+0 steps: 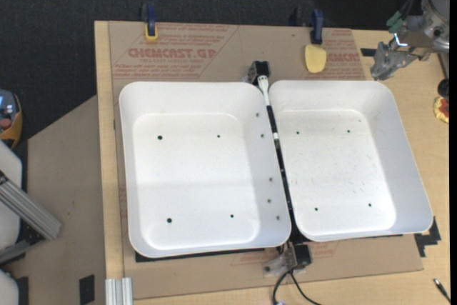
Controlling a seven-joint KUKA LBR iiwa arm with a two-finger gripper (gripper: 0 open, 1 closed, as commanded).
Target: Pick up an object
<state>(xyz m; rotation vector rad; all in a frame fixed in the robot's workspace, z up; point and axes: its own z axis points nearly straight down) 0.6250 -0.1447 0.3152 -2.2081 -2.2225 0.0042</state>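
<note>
My gripper (386, 62) hangs at the upper right, over the brown board just beyond the far right corner of the right bin (407, 153). It is grey metal below the arm's wrist, and nothing hangs beneath it. A small pale yellow lump (315, 58) lies on the board behind the right bin, about a hand's width to the left of the gripper. The left bin (128, 153) sits beside the right one, and both show bare white floors with a few dark dots.
Two blue clamps (149, 16) (316, 23) pin the board's far edge. A black strip (275, 146) runs between the bins. A red and yellow item (441, 108) peeks in at the right edge. Cables lie at the front (289, 268).
</note>
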